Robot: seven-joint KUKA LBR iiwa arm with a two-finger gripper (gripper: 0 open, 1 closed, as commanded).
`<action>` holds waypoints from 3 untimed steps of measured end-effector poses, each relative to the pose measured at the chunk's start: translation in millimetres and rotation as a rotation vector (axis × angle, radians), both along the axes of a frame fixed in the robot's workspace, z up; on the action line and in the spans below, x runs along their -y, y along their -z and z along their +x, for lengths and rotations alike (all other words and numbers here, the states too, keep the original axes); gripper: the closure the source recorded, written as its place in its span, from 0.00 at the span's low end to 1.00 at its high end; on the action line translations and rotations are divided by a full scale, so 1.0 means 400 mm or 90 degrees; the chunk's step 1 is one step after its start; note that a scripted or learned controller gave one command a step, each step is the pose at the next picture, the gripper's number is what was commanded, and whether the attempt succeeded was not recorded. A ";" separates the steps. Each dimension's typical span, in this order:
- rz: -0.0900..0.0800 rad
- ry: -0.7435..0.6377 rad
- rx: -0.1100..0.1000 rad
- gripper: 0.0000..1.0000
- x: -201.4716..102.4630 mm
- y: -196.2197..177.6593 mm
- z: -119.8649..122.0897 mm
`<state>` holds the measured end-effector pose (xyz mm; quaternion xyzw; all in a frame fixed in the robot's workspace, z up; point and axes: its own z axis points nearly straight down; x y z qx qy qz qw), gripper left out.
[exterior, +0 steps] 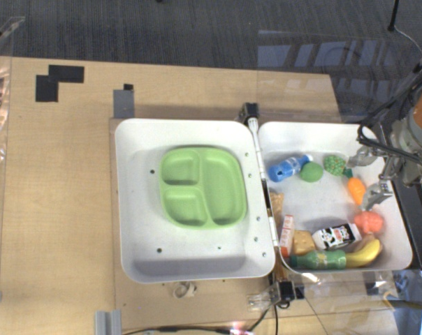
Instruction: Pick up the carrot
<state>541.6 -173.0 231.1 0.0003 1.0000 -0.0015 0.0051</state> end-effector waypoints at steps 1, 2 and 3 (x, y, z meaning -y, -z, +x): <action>-0.001 0.062 0.008 0.00 0.077 0.349 0.114; -0.001 0.058 0.011 1.00 0.071 0.318 0.120; 0.000 0.058 0.011 0.00 0.070 0.320 0.120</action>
